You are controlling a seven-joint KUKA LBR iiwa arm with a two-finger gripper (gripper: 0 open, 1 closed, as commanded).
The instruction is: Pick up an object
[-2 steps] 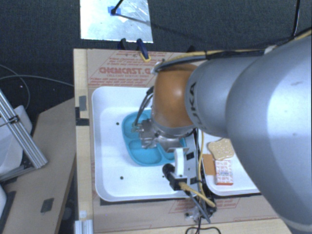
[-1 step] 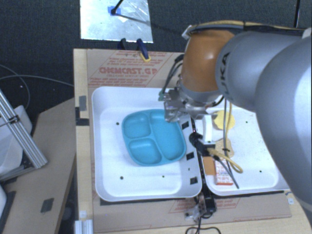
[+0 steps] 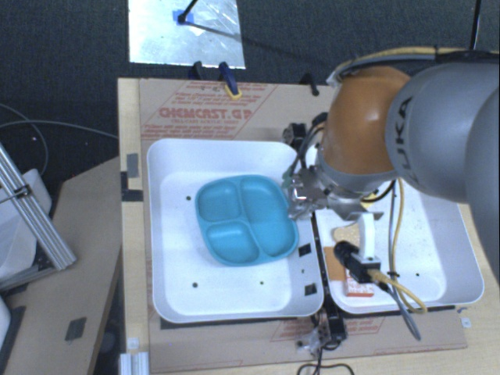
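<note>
Blue plate [image 3: 246, 219], a sectioned dish with three compartments, lies flat in the middle of my left bin [image 3: 176, 283], its right edge close to the wall that parts the two bins. My wrist hangs over that dividing wall, just beside the plate's right rim, and my jaws are hidden under it, so I cannot tell whether they stand apart or together, and I see nothing between them. I judge the risks this way: the plate is wide, shallow and smooth, so a grip from above could slide off its rim or only tip it; coming down this near the bin wall, I might strike the wall instead of the plate. In my right bin [image 3: 457, 283] a small red and white item [image 3: 359, 287] lies near the front, partly covered by my cable gear, and reaching for it could snag those cables. Count: two white bins, one blue plate, one small red and white item, one arm.
</note>
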